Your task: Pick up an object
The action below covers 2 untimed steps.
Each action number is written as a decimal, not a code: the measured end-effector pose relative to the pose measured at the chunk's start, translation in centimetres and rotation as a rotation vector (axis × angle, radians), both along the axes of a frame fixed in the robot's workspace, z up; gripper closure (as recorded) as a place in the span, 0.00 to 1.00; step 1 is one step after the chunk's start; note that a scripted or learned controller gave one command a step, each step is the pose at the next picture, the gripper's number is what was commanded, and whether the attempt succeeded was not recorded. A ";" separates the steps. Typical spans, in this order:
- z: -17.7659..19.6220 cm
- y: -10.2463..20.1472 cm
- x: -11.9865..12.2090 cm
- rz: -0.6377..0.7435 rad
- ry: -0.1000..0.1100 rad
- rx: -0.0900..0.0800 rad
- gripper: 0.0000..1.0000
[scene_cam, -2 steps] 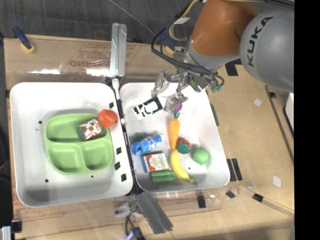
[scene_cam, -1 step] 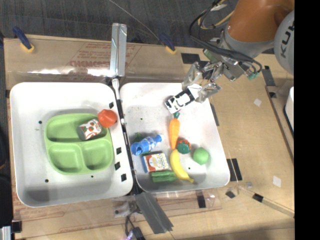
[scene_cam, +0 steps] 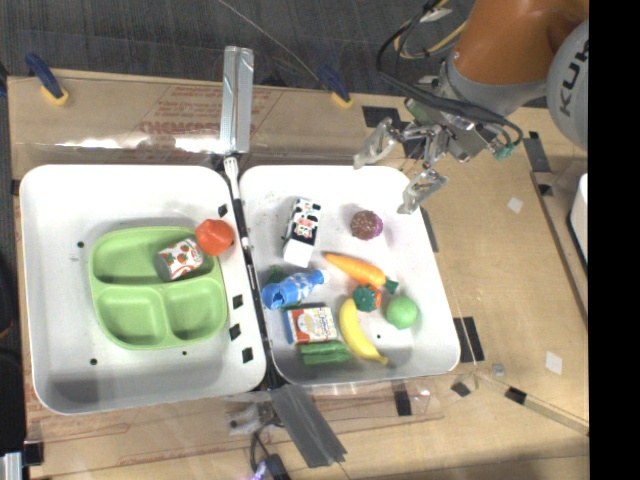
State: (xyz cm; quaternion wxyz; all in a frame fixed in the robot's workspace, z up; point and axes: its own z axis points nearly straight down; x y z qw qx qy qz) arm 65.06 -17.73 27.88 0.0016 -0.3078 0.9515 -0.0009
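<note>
**Arm poised at bin's edge, nothing yet in its grasp**

Far to the left of the jaws, the left bin (scene_cam: 40, 268) carries a green divided tray (scene_cam: 130, 318) with a small strawberry-printed can (scene_cam: 178, 259) lying in its upper compartment and an orange-red ball (scene_cam: 214, 235) perched at the tray's upper right corner. A metal divider strip (scene_cam: 237, 98) runs up from the seam between the two bins. In the right bin (scene_cam: 445, 338), below and to the left of the jaws, lie a black-and-white milk carton (scene_cam: 301, 230), a blue crumpled bottle (scene_cam: 292, 290), a small orange-labelled box (scene_cam: 312, 324) and a dark green block (scene_cam: 320, 354). Nearer, below the jaws, sit a purple-red ball (scene_cam: 366, 224), a toy carrot (scene_cam: 355, 268), a banana (scene_cam: 358, 332) and a green apple (scene_cam: 401, 312). The gripper (scene_cam: 412, 161) hangs over the bin's upper right rim, its fingers spread apart with nothing between them, one tip just right of the purple-red ball. The orange-banded arm (scene_cam: 510, 28) enters from the right.

The approach appears to be the step in hand; no object has been chosen by contact. The purple-red ball lies closest, just below and left of the jaws. The next move likely calls for a short shift leftward over it, then a descent with the fingers straddling it before closing; a round ball may roll off a poorly centred pinch.
</note>
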 end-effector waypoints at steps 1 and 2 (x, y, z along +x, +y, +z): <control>-18.6 1.9 -6.4 0.055 0.011 0.005 0.00; -17.0 2.0 -6.0 0.061 -0.001 0.001 1.00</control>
